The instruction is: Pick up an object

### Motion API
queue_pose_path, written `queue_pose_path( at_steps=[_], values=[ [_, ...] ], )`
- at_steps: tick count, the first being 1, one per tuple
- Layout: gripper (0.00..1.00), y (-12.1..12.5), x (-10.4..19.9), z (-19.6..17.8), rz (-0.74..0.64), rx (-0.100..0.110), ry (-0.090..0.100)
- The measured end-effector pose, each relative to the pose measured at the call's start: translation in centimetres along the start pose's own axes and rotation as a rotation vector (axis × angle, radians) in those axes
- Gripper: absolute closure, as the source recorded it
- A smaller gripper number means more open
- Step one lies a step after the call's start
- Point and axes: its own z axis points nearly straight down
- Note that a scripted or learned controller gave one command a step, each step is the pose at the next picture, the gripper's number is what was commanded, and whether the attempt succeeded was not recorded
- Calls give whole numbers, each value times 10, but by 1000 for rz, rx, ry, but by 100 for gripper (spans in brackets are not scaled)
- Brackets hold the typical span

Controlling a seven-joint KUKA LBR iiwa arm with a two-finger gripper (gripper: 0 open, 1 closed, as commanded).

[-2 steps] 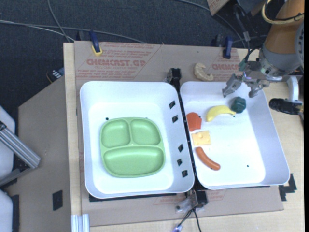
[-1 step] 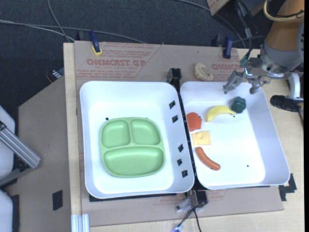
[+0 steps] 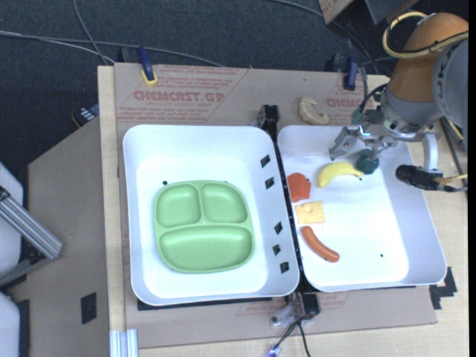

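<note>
Dark carpet with loose cables surrounds the bench (image 3: 82,222), which carries two white bins side by side.

We take the banana (image 3: 339,172) as landmark. It lies in the right bin (image 3: 416,236), near that bin's far edge. The gripper (image 3: 360,144) hangs just beyond and slightly right of the banana, low over the bin. We see nothing between its fingers; whether they stand open or closed we cannot tell. A small dark teal thing (image 3: 367,163) sits just right of the banana, touching or nearly so; too small to identify.

Our judgement on the step: approach before a grasp, nothing lifted. To do it well we would centre over the banana's middle, set the fingers across its narrow width rather than along the curve, keep clear of the teal thing and the bin wall, and close before lifting.

Count, right bin: one banana, one orange-red piece (image 3: 298,187) left of the banana, one cheese slice (image 3: 310,213) nearer us than the banana, one sausage (image 3: 320,245) beyond the cheese toward us. Left bin (image 3: 137,199): one green divided plate (image 3: 203,225), three compartments. On the bench beyond the banana: one pale beige object (image 3: 312,110).
</note>
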Motion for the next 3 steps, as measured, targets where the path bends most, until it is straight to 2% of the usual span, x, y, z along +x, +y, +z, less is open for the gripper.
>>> queue_pose_path(
  at_steps=[1, 2, 3],
  values=[
    [0, 0, 2, 52, 0, -2, 2],
    [100, 2, 1, 37, -1, -9, -1],
    [100, 3, 2, -29, 1, -15, -3]
  ],
)
